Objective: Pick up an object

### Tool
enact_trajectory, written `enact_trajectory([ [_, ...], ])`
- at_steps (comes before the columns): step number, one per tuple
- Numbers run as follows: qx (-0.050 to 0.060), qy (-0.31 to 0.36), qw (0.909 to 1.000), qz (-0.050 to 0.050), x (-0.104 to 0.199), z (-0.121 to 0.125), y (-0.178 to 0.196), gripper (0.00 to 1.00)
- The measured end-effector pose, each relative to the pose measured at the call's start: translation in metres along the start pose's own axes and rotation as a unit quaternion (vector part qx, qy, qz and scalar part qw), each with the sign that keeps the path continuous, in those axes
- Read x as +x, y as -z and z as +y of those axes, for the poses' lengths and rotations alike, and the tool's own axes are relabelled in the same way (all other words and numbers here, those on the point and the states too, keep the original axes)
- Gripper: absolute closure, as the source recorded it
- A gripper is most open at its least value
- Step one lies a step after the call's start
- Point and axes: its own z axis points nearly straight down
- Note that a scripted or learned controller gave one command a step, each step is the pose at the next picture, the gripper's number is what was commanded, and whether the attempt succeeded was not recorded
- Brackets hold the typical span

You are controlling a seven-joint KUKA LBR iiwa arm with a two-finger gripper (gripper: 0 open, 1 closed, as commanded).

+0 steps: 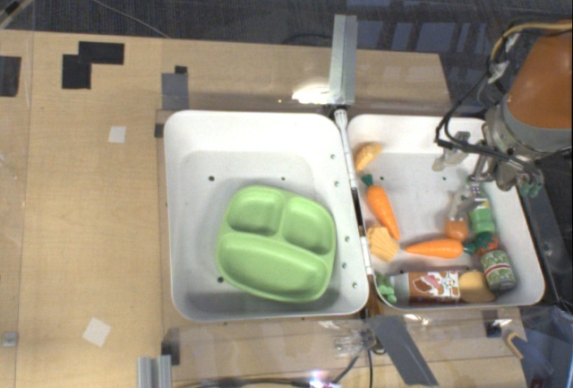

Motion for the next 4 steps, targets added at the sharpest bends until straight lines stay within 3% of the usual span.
enact_trajectory([
  [1, 0.000, 0.059, 0.9983, -0.002, 0.031, 0.035, -0.093, 0.00],
  [2, 0.001, 0.062, 0.9981, -0.006, 0.028, 0.036, -0.081, 1.00],
  [3, 0.001, 0.237, 0.9715, -0.006, 0.040, 0.008, -0.095, 1.00],
  [4, 0.002, 0.255, 0.9668, -0.005, 0.042, 0.041, 0.042, 1.00],
])
